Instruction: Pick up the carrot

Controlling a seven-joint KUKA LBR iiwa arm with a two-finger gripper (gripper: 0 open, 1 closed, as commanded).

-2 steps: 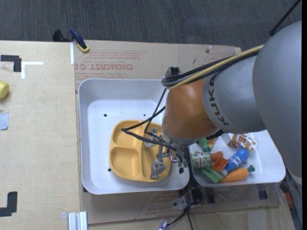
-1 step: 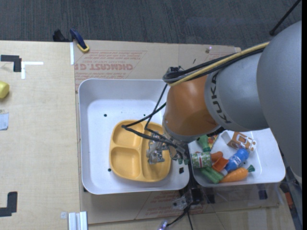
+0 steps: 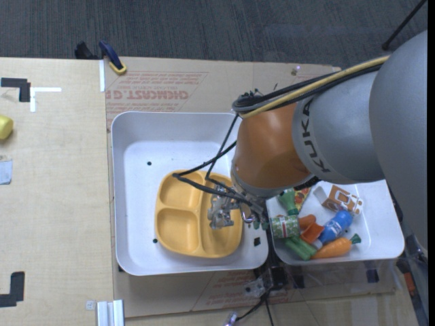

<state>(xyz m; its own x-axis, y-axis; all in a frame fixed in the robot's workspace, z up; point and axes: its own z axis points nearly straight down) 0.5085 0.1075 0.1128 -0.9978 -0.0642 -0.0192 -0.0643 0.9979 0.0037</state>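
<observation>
The carrot [image 3: 334, 248] lies in the right bin [image 3: 389, 240], down at that bin's five o'clock corner, its long orange body roughly level with a dark tip pointing toward three o'clock. Just beside it, at nine o'clock, sits a green item [image 3: 297, 248], and at its twelve o'clock a blue bottle [image 3: 336, 225] leans on the pile. A small orange piece [image 3: 309, 227] rests between the bottle and a green-labelled can [image 3: 284, 225]. Farther up, at one o'clock from the carrot, there is a small white and orange box [image 3: 341, 199].

The gripper [image 3: 221, 216] is well apart from the carrot, at its nine o'clock, over the left bin [image 3: 136, 148]. It hangs above the yellow divided plate [image 3: 178, 226], near the plate's right compartment. Whether the claw is open or closed cannot be told; nothing is seen held in it. The orange band [image 3: 268, 151] of the arm looms above the seam between both bins.
</observation>
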